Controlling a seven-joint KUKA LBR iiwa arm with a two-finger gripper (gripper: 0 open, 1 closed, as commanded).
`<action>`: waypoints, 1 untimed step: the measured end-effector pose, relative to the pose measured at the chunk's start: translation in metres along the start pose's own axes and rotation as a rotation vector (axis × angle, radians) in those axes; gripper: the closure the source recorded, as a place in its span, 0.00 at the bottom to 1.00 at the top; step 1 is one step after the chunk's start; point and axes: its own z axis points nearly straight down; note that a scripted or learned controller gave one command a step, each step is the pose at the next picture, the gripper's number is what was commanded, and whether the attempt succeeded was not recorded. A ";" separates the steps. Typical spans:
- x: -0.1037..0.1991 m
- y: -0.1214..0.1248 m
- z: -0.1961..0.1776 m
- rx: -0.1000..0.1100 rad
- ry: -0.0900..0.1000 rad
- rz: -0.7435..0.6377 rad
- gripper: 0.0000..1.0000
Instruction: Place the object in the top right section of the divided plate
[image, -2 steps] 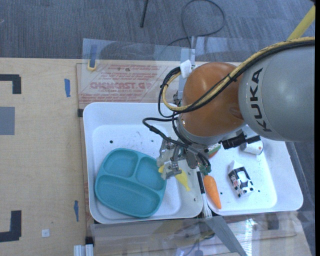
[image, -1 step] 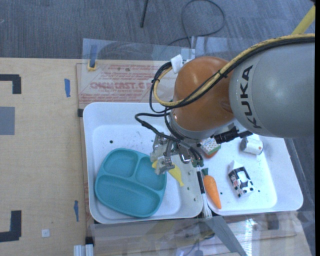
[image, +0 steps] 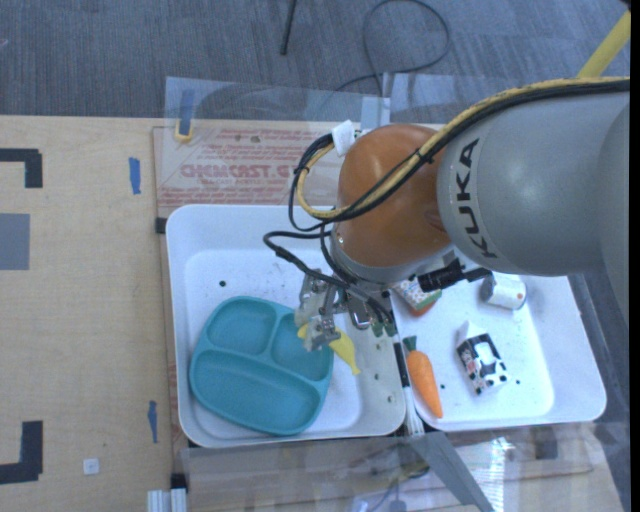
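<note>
the teal divided plate (image: 258, 370) lies in the left bin (image: 190, 240). at its 2 o'clock edge hangs the gripper (image: 322, 325), fingers closed round a yellow object (image: 343, 350) that pokes out toward 4 o'clock, held above the top right section for release. at 3 o'clock, in the right bin (image: 560, 390), lies a carrot (image: 424, 380).

Two white bins (image: 190, 260) — one teal divided plate (image: 258, 368), one carrot (image: 425, 381).

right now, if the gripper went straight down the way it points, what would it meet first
Probably the plate, at its top right section under the gripper. A yellow object sits right there too; depth is unclear from this view.
</note>
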 end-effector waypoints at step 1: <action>0.000 0.000 0.000 0.000 -0.001 0.000 0.00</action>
